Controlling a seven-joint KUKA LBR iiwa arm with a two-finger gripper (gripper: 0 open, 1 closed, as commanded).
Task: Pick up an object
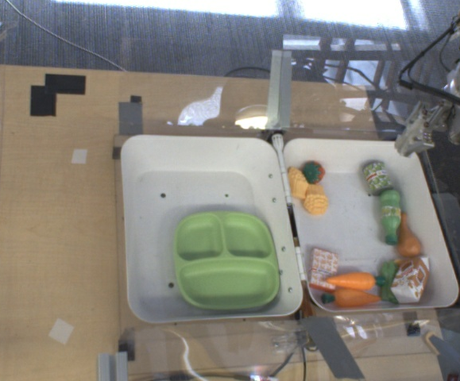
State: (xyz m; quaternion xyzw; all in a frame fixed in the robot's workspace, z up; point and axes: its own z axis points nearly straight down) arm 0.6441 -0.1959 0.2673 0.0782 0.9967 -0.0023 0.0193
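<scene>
Green plate (226, 259) — smooth plastic; bench (47, 213) — matt wood.

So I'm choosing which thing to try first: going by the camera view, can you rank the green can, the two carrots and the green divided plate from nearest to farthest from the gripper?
1. Green can, upper right of the right bin, just below the gripper.
2. Two carrots, along the right bin's bottom edge.
3. Green divided plate, in the left bin, farthest across.

Two bins (134, 213), one plate (226, 259), two carrots (353, 281).
</scene>
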